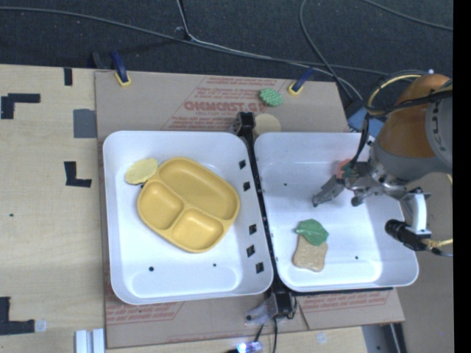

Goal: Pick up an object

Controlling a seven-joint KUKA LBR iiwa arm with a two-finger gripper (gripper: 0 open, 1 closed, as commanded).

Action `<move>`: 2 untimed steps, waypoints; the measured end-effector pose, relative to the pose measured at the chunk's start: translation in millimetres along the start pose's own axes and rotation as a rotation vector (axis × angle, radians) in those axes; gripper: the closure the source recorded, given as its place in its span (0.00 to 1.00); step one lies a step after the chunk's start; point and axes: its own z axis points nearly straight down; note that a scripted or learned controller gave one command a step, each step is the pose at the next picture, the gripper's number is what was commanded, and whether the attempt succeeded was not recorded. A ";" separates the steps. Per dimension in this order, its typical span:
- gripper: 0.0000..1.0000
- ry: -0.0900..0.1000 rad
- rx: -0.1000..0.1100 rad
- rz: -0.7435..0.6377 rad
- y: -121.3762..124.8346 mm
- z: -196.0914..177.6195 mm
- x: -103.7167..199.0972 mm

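The likeliest thing to pick is the tan toy (310, 255) with a green leaf (313, 231) on its upper end, lying flat on the floor of the right bin (368, 274), toward the near rim. It lies free; nothing grips it, so by this view the pick is not yet done.

The gripper (329, 193) hangs in the same bin, up and a little right of the toy and apart from it, with its dark jaws pointing left. Whether the jaws stand apart or together cannot be told at this slant. Nothing shows between them. A small red-orange bit (344, 168) sits just behind the gripper, too small to name.

What is left, as a judgement: bring the jaws over the toy, lower, close and lift. The toy is flat and low, so a grasp may slip over it.

In the left bin (118, 271) lie a yellow tray (188, 203) with three wells and a pale yellow piece (140, 170) touching its upper left edge. A green piece (270, 96) rests on the cardboard on the desk beyond the bins. Nothing stands between gripper and toy.
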 end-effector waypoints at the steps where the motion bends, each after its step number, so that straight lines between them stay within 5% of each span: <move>1: 0.00 -0.001 -0.002 -0.001 -0.8 53.8 0.8; 2: 1.00 0.000 -0.005 -0.002 0.2 41.1 1.6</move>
